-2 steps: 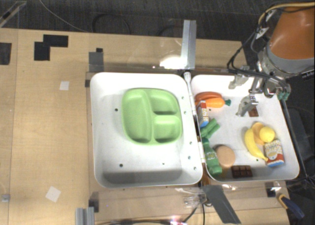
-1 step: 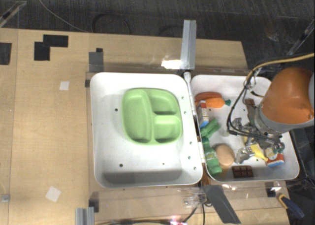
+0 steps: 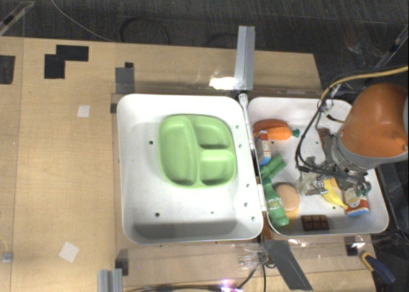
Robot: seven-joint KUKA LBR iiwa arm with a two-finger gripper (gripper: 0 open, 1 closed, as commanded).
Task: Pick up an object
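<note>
Nearest us, at the front wall of the right bin [image 3: 377, 223], lies a brown chocolate bar [image 3: 315, 223]. Just behind it we find a tan bread roll [image 3: 289, 199] resting against a green bottle [image 3: 275, 206], and to the right a yellow banana [image 3: 335, 193] beside a small red and white packet [image 3: 358, 207]. The gripper [image 3: 332, 179] hangs low over the banana's end of the bin, under the orange band [image 3: 377, 121] of the arm. We cannot tell whether the jaws are spread or pressed together, because the wrist and its cables cover them. Nothing shows between them, so we judge that no object is held yet.

Further back lie a toy carrot [image 3: 278, 133] and something red [image 3: 271, 124] behind it. In the left bin [image 3: 137, 156] sits a green divided tray [image 3: 195, 149], well apart from the arm.

The risk we see is crowding: the banana and the packet lie touching or nearly so, near the bin's right wall. A closing grasp could catch both, or push one against the wall and slip off. The banana's curved skin may also slide out.

The objects beneath the wrist are partly hidden, and a blue item beside the bottle is too small to name.
</note>
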